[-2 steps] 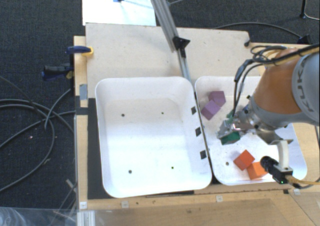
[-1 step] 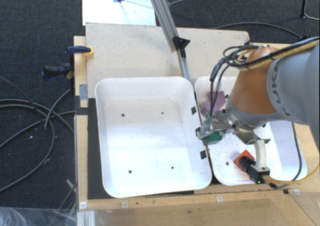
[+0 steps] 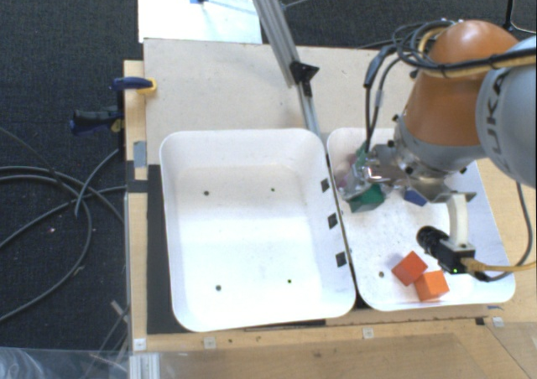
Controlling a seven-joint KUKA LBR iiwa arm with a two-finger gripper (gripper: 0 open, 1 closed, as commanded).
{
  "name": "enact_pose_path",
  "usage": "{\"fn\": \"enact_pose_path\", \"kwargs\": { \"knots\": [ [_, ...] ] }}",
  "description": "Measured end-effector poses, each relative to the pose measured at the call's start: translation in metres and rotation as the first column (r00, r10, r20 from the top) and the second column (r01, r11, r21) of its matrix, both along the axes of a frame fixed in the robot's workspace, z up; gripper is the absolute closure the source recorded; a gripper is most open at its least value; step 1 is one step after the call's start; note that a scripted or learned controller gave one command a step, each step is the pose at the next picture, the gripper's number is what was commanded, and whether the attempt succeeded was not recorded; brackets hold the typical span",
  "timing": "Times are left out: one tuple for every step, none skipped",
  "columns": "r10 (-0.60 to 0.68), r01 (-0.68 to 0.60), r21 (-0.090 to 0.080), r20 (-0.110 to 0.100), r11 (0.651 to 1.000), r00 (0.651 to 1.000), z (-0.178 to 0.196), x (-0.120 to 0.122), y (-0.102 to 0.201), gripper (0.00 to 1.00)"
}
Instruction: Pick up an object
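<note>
Two white bins side by side on a tan bench [image 3: 226,84]: left bin [image 3: 252,226] and right bin [image 3: 495,285], rims touching along the middle seam. Grey arm [image 3: 457,92] with its orange band reaching in from the right, bulky wrist hanging over the upper part of the right bin. Gripper [image 3: 367,178] low at that bin's upper left corner, close by the seam; fingers buried under wrist and clutter, so cannot tell how far apart, nor whether anything sits between them. Green object [image 3: 366,196] just below the gripper, touching or nearly so; hard to tell which. Blue piece [image 3: 414,197] just right of the green one, partly under the wrist. Two orange blocks near the front of the right bin: one [image 3: 409,268] turned like a diamond, the other [image 3: 432,285] just beside it toward the front right, apparently touching. Black part [image 3: 436,245] with a white stem hanging from the wrist, just above the blocks. Metal pole [image 3: 281,29] slanting across the bench from the top down to the bins' seam. Blue clamp [image 3: 105,117] on the bench's left edge. Loose cables [image 3: 50,193] on the dark floor at left.
</note>
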State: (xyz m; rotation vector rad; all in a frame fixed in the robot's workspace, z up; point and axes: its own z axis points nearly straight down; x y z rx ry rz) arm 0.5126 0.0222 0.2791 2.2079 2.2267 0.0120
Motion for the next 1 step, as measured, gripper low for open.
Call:
{"fn": "enact_pose_path", "kwargs": {
  "knots": [
    [0.002,-0.002,0.001,-0.010,1.000,1.000,-0.0200,-0.0206,0.0461,1.00]
  ]
}}
